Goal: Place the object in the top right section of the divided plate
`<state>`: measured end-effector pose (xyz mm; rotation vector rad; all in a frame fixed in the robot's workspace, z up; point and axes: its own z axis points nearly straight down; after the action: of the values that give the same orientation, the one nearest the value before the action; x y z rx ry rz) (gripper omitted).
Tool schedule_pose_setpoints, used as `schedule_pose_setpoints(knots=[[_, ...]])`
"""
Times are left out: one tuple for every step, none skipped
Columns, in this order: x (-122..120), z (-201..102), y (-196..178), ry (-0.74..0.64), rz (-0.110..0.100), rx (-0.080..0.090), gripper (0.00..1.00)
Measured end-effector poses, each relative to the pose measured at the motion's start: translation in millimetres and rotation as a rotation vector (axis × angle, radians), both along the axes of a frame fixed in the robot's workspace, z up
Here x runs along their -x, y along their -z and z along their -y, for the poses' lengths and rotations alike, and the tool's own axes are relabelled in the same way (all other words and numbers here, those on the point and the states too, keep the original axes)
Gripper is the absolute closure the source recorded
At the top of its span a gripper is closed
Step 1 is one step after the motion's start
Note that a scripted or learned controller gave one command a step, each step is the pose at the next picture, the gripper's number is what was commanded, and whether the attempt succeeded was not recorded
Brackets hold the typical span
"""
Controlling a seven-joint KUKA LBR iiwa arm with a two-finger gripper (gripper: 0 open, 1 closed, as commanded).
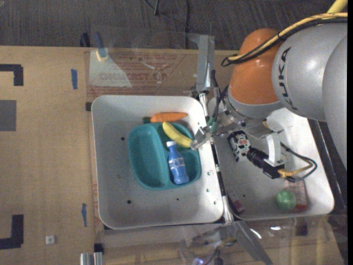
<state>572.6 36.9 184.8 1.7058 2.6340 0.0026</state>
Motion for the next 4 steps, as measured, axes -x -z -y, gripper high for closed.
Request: schedule_pose_setpoints(knots=[[15,35,-114,-0.262,0.002,0.001,0.00],[1,7,-217,-0.503,0.005,0.003,0.00],[58,47,-204,-0.632,0.000,0.002,0.00],[26,64,-252,-0.642,0.004,0.004,0.00]])
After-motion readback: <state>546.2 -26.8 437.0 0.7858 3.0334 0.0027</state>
